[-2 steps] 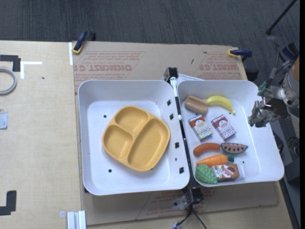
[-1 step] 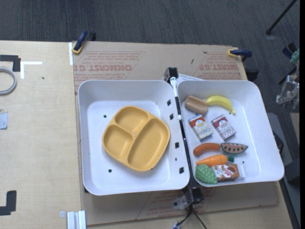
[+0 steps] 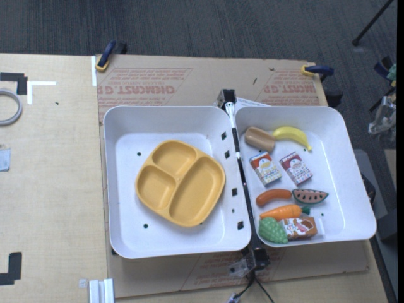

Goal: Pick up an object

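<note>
on a cardboard sheet [image 3: 151,84] over dark carpet [image 3: 208,17], two white bins [image 3: 120,169]; claw state unclear.

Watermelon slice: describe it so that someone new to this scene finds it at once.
Look in the right bin, the one crowded with toy food. Near its right wall lies the watermelon slice, just right of the sausage and above the carrot. It alone is a red wedge with dark seeds and a green rind.
</note>
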`<state>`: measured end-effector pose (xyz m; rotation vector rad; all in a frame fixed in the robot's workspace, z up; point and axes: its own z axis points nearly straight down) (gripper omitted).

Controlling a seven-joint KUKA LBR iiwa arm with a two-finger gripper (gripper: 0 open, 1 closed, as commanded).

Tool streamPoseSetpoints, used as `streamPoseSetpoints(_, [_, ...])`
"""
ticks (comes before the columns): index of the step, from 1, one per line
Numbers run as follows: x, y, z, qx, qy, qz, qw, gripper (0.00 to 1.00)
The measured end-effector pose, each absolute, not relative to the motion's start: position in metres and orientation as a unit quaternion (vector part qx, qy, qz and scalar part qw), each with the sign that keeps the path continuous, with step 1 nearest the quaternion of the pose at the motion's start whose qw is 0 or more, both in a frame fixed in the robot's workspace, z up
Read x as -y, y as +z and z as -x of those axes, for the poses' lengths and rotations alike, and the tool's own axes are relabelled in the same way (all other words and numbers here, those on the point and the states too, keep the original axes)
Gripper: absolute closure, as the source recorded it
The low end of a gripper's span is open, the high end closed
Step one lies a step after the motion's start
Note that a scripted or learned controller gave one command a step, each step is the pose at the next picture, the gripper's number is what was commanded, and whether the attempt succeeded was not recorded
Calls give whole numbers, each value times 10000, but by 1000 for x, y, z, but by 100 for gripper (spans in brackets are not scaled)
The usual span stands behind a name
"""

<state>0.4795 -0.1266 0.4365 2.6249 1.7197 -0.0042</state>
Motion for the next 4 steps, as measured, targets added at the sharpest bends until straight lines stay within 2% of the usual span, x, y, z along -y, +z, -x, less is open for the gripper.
streamPoseSetpoints(4, [126, 473, -484, -5541, -46, -8324, 46, 100])
